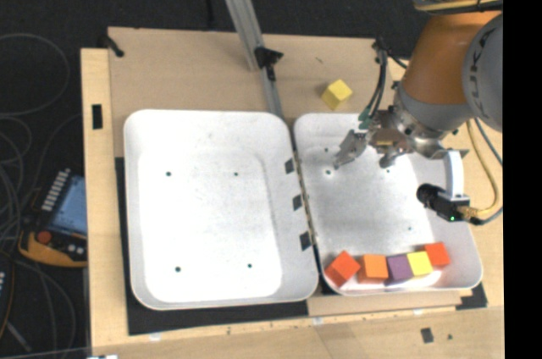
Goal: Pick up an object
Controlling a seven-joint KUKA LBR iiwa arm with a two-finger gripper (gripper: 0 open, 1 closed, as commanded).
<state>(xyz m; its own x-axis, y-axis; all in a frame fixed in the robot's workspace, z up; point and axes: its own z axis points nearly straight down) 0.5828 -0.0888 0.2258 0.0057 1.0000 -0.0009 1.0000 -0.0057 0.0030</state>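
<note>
While the tool is held open and empty above the right bin, the blocks along its near wall are left ungrasped.

A robotics lab: plywood bench, loose cables, teach pendant on dark floor.

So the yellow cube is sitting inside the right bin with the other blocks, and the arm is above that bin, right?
Not quite. The camera view shows the yellow cube outside the right bin, on the bench behind it. The other blocks are in the bin, and the arm is above it.
</note>
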